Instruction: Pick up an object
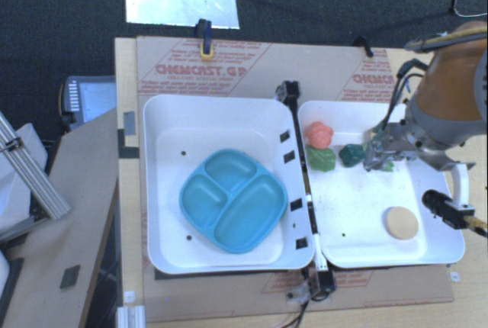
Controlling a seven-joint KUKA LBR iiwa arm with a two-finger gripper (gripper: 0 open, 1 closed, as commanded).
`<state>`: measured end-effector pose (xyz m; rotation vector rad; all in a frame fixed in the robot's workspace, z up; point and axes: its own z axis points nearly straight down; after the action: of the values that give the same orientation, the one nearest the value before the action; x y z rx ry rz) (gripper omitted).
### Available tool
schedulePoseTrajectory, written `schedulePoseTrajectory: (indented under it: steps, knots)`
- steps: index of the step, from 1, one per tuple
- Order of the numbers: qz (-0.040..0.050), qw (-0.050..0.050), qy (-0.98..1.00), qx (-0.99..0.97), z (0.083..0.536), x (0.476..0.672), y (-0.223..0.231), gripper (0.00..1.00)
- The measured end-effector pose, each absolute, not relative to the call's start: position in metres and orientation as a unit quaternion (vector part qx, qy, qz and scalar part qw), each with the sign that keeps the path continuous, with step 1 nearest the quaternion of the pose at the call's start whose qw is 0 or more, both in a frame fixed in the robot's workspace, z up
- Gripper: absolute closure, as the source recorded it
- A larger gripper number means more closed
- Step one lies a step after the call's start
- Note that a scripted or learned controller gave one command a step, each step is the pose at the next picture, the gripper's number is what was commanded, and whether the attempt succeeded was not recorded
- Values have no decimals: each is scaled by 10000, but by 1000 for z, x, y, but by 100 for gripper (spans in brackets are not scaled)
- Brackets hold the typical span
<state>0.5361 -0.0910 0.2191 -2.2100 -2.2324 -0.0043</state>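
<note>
Item: dark green toy | I'm judging it soft, light; taking it across its middle | gripper hovering beside it, state: I cannot tell.

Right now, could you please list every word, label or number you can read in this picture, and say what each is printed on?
"CHEMCAST GP": red print on the brown protective sheet under the bins, at its far left.
The same red print repeats at its far right, cut off by the arm, and along its near edge; both are too blurred to read.
</note>
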Motion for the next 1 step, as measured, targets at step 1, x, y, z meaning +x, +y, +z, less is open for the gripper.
schedulePoseTrajectory:
  steps: [1]
  knots:
    - [-15,-2,-7103,-7039,218,548,-47,100]
